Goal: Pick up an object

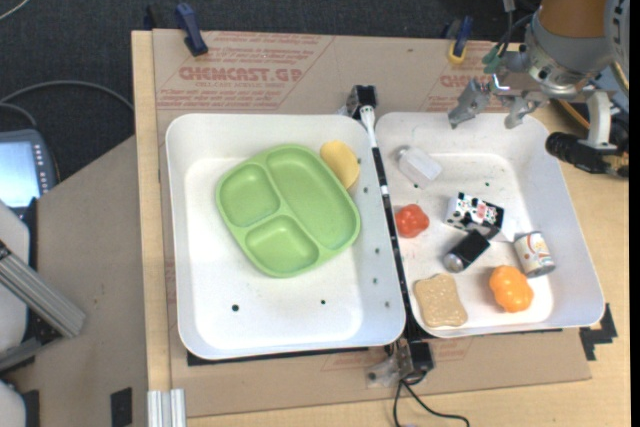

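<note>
On the left of the surface (160, 215) you have the left bin (200, 305), and in it a green divided plate (288, 209) lying flat, with three compartments. Touching the plate's far right edge is a yellow sponge-like piece (342, 161), tucked against the bin's right wall.

Move across the seam and you reach the right bin (570, 245). Near its far left sits a pale white block (418, 165). Nearer to you, just beside the seam, is a small red object (411, 220). At the near edge lies a tan slice of toy bread (440, 300). Right of the red object you see a black-and-white patterned box (474, 211), and just near of it, touching or almost touching, a dark cylinder (467, 249) lying tilted. Farther right is a small can (534, 253) on its side, and near of it an orange toy fruit (510, 287).

Your end effector (493, 105) hangs over the far rim of the right bin, with its two fingers spread wide and nothing between them. It is well apart from every object in the bin; the white block is the closest one, to its near left. The arm (580, 5) rises away at the far right.
</note>
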Action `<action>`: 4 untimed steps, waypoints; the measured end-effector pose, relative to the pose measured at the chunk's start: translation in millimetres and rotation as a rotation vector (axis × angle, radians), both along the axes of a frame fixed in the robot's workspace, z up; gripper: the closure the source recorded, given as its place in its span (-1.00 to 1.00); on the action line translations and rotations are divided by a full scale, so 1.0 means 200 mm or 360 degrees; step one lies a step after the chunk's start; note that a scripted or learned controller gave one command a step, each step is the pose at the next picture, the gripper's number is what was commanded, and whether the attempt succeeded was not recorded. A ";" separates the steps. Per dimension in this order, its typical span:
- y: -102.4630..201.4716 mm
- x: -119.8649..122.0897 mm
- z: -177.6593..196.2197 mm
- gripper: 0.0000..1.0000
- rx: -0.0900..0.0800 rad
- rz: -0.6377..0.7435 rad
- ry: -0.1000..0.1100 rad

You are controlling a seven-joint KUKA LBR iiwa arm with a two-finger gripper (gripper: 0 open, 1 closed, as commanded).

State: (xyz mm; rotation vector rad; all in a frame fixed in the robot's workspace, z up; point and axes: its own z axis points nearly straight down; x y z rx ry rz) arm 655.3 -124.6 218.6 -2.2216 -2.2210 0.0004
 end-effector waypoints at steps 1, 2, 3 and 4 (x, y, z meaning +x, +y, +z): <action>0.00 0.00 0.06 1.00 -0.0001 0.0001 -0.0005; 0.27 -0.25 0.56 1.00 0.0001 0.0009 -0.0012; 0.63 -0.51 1.02 1.00 0.0001 0.0009 -0.0007; 0.26 -0.72 0.47 1.00 0.0000 -0.0014 0.0019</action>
